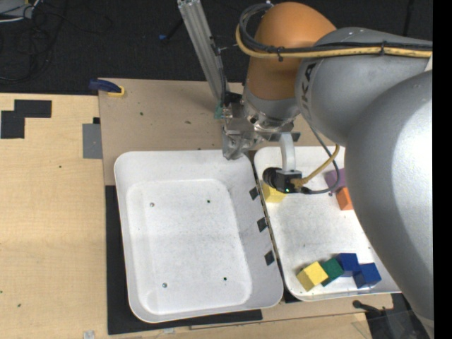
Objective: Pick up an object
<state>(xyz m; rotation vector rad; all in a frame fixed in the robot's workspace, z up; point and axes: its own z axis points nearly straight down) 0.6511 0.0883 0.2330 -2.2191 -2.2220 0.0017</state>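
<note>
My gripper point(235, 147) hangs over the far edge of the bins, right where the left bin point(141, 189) meets the right bin point(318, 239). Nothing shows under it. A yellow block point(274, 193) lies in the right bin's far left corner, partly hidden by the wrist hardware. Along that bin's near edge sit a second yellow block point(311, 275), a green block point(332, 268) and two blue blocks point(347, 262) point(366, 275) in a cluster. An orange block point(344, 200) and a purple piece point(335, 179) lie by the arm at the right.
The big grey arm covers the right bin's far right part. A slanted aluminium rail point(205, 48) rises behind the gripper. Black clips point(260, 223) line the seam between the bins.
</note>
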